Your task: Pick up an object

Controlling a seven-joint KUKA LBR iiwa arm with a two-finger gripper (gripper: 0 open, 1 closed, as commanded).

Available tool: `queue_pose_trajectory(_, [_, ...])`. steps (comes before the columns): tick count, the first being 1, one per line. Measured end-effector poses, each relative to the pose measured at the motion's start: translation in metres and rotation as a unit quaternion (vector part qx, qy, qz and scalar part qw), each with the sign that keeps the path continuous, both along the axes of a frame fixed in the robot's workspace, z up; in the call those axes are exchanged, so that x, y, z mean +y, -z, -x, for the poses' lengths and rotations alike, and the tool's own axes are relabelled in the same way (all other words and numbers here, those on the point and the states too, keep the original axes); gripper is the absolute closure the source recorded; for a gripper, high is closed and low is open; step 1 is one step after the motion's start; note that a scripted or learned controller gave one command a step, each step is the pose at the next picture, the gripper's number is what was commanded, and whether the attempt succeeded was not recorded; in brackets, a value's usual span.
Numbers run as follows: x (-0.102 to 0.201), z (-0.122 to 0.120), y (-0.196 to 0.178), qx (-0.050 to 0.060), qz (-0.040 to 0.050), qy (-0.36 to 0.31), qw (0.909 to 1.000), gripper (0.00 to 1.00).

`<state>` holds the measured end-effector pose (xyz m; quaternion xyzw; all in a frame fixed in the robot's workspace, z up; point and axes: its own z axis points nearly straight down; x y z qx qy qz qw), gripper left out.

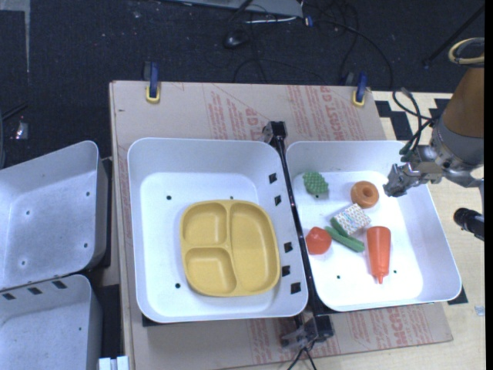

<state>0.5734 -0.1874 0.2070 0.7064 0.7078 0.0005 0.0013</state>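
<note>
In right bin (431, 284) | carrot (378, 251) upright, tip toward camera

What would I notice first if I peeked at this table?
Probably the big yellow divided plate sitting in the left bin. Next, the bright toy food in the right bin: an orange carrot, a red tomato and an orange donut, with the gripper above the bin's far right side.
</note>
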Motion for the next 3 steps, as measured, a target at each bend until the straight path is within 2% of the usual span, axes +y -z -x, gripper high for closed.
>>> queue_pose_trajectory(2, [0.106,0.014,0.002,0.003,-0.0019,-0.003,1.0000,1.00])
queue_pose_trajectory(3, [0.150,0.009,-0.007,0.001,-0.0013,-0.003,1.0000,1.00])
